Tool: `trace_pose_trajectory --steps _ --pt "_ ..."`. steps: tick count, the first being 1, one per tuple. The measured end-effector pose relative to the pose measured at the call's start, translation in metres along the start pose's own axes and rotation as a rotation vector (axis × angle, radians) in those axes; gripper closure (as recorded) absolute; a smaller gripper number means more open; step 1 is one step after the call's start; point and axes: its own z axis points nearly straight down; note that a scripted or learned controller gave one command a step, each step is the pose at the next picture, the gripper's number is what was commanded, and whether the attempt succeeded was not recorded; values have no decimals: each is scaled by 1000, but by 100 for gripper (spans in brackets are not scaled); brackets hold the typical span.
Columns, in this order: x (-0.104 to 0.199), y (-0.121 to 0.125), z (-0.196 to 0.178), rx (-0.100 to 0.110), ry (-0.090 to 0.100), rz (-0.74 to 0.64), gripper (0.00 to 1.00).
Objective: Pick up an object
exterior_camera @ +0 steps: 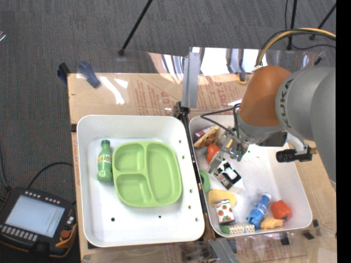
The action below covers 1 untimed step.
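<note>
The gripper (222, 160) hangs low over the right bin (288, 193) near its left wall — whether its fingers are apart or together, I cannot tell. Just under it lies a black-and-white object (228, 175). Along the front edge sit a can (224, 211), a blue bottle (258, 209) and an orange pepper (280, 209).

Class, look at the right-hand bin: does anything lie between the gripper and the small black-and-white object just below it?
Nothing visible does. The gripper hangs in the right bin, directly above the black-and-white object, with bare gap between them. A red item sits at the gripper's left, beside the path rather than across it.
</note>
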Motion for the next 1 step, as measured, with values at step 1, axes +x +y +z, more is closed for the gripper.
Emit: trace_pose_trajectory --steps 1 --pt "-1 3 -12 -2 -3 -8 100"
